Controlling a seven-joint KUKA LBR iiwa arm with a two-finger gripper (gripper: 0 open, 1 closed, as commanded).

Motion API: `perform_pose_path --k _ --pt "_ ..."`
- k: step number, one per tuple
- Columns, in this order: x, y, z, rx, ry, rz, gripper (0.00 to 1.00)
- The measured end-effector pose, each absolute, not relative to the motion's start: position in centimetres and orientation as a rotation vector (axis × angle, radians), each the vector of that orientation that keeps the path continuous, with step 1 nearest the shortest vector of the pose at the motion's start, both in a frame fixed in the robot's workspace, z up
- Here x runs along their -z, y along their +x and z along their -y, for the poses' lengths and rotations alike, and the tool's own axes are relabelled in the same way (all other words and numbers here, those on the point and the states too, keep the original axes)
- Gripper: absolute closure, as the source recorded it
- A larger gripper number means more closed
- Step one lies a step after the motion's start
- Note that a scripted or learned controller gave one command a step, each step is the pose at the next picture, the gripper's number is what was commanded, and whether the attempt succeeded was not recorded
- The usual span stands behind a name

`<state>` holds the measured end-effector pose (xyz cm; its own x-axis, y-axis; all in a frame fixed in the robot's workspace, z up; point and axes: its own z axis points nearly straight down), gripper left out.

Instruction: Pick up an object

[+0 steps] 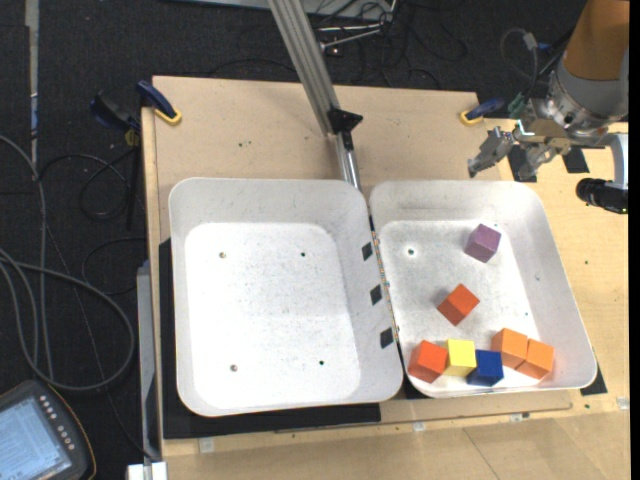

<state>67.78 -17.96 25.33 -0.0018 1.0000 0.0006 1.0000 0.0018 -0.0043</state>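
The right bin (566,286) holds several small cubes. A purple cube (483,241) lies near its far side and an orange cube (458,303) sits in the middle. Along the near edge stand a red-orange cube (429,360), a yellow cube (461,354), a blue cube (487,367) and two orange cubes (512,346) (538,358), all close together. My gripper (506,158) hangs above the bench just beyond the right bin's far rim, up and to the right of the purple cube. Its fingers are open with nothing between them.
The left bin (265,288) lies beside the right one, touching along the middle. A slanted metal pole (305,53) ends at the bins' far junction. Clamps (160,103) (478,113) grip the board's far corners. A tablet (30,438) and cables lie on the floor at left.
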Motion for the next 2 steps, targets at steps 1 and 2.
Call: perform_pose_path --k 1,2 --pt "-25.6 67.8 17.9 -0.002 -2.217 2.225 0.0" --pt "-19.3 67.3 18.0 -0.006 -2.219 2.218 0.0"
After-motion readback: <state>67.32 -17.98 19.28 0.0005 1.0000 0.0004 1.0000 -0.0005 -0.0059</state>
